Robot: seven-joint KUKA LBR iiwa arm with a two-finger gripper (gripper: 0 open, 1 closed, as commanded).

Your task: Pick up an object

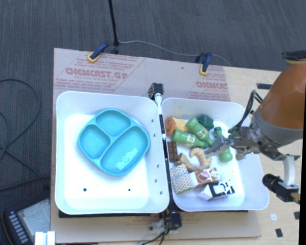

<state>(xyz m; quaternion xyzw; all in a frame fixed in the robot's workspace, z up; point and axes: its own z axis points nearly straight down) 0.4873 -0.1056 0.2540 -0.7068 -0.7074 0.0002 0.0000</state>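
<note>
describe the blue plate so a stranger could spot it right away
Of the two white bins, take the left bin. The blue plate lies flat in its middle, round and split into three compartments, far from the toy pile in the right bin.

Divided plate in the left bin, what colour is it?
Light blue, plain in the camera view: the divided plate lies in the left bin.

Around the blue divided plate (pixel 114 141), the left bin (pixel 65 140) has bare white floor on all sides, widest toward its near edge. Right of the plate, past the shared bin walls, crowded toy food (pixel 195 147) blocks the neighbouring bin (pixel 251 191), with bare floor along its far-right side.
</note>
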